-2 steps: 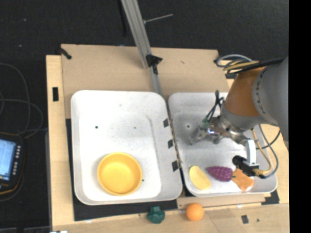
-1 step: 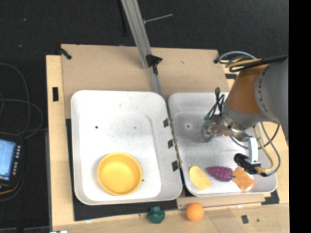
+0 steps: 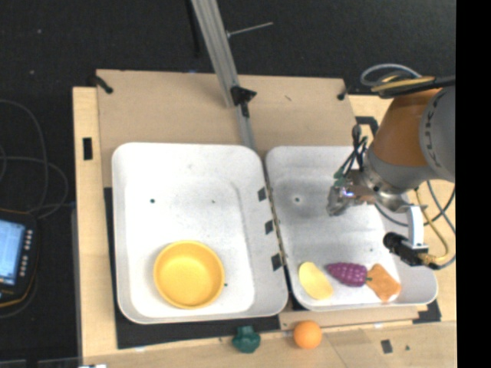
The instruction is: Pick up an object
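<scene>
Fingers: state not readable, tips foreshortened under the wrist and blurred; cannot tell whether spread or pressed together. Nothing visible between them. Two-finger gripper point(image 3: 340, 198) hanging over the bare upper floor of the right-hand shallow white bin point(image 3: 307, 176), below the grey arm with the orange band point(image 3: 405, 140).

Candidate objects, placed relative to that bin: pale yellow oval fruit-shaped piece point(image 3: 314, 280), dark purple knobbly grape-like cluster point(image 3: 347, 274) and orange blocky piece point(image 3: 383, 282), lined up along its near wall, well apart from the gripper. Orange ball point(image 3: 307, 334) and small dark green object point(image 3: 245, 340) outside the bin, on the bench just beyond the near wall. Round yellow plastic bowl point(image 3: 189, 274) in the left-hand shallow white bin point(image 3: 138, 175) beside it.

Progress, judged: pick not achieved, no object lifted or contacted. Remaining: travel toward the near wall, descent over one piece, closure, lift. Early stage.
</scene>
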You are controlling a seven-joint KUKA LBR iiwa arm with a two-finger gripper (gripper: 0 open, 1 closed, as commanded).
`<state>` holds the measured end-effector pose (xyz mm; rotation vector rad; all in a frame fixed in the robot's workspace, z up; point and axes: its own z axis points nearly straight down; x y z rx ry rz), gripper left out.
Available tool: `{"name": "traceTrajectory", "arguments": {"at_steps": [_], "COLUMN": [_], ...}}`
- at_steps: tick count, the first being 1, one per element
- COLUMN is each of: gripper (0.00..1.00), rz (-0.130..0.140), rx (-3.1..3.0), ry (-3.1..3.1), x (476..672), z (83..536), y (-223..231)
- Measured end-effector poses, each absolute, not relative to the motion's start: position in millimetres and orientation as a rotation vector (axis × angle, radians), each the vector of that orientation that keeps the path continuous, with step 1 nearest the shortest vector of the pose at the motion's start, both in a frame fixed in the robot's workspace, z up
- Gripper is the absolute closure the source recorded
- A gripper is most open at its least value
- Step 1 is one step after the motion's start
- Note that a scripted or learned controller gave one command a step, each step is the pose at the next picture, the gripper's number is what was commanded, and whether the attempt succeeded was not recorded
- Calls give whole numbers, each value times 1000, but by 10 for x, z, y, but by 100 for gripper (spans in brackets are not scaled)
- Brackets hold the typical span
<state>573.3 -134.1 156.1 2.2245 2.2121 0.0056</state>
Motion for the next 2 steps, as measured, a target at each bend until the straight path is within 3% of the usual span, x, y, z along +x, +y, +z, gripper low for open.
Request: {"name": "traceTrajectory", "arguments": {"at_steps": [1, 2], "gripper": [100, 100], "rz": [8, 3], "rx": [2213, 2215], "ry": [2222, 2225], "x": [5814, 5825], "z": [2082, 2318], "y": [-1266, -1274]}}
